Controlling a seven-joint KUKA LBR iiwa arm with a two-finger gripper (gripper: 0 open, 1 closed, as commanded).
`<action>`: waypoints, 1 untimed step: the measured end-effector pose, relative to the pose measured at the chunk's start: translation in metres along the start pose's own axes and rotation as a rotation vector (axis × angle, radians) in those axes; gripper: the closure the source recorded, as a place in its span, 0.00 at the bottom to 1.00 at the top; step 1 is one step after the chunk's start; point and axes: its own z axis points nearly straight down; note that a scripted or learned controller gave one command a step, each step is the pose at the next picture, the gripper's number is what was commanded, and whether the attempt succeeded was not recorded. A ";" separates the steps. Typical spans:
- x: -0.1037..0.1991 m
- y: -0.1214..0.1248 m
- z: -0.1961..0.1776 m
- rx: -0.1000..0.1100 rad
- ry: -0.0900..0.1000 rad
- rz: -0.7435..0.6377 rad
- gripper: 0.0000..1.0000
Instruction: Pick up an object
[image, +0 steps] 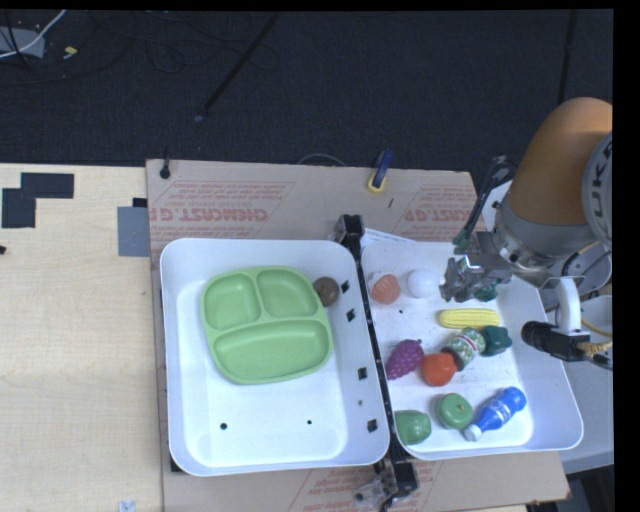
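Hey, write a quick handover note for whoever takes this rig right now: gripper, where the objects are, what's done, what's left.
Gripper: hovering at the back of the right bin, just above the corn cob; nothing visibly held.
Right bin contents: peach, white ball, purple grapes, tomato, small jar, dark green piece, two green items, blue bottle.
Left bin: green divided plate with a brown ball beside it.
Done: approach only.
Left: grasp and lift one object.
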 end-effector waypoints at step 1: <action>0.045 -0.011 0.000 0.004 0.002 -0.002 1.00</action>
